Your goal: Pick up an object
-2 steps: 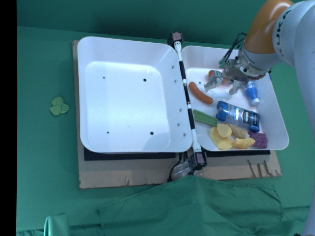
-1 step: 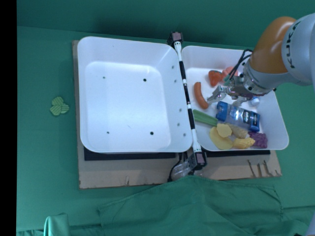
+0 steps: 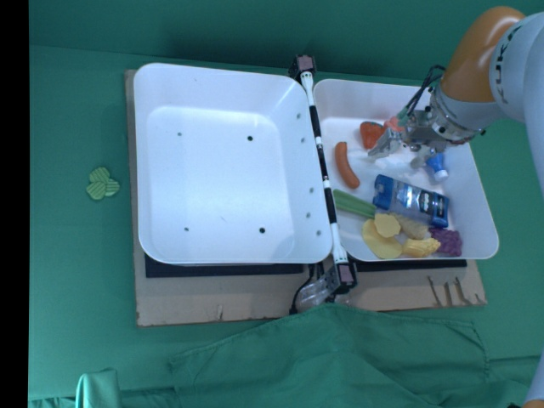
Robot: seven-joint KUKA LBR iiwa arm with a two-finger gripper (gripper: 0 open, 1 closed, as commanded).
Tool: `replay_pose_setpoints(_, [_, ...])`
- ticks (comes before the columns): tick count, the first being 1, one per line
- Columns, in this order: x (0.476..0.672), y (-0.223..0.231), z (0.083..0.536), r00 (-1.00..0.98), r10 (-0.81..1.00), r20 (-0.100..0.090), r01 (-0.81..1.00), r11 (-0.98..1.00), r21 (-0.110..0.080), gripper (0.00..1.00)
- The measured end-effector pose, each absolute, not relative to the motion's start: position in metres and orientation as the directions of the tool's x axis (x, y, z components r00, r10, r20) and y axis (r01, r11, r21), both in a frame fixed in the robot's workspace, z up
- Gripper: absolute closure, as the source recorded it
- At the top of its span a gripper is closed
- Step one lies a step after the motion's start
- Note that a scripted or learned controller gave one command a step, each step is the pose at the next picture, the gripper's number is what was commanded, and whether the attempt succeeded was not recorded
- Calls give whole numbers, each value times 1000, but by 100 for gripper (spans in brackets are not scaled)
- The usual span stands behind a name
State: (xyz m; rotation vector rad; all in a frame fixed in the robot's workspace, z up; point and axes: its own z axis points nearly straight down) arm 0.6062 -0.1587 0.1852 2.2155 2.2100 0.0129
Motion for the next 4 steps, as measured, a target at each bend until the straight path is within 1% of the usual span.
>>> replay_pose_setpoints(1, [644,-173,185,-1,1000,2,1000,1,10,0])
replay_pose_setpoints(2, [646,-175,200,3,1000,-5,1000,-2,23,100])
replay_pose_setpoints(3, [646,-173,200,1,1000,-2,1000,-1,22,0])
replay_pose_setpoints(4, [670,-180,189,5,1000,12,1000,-5,-12,0])
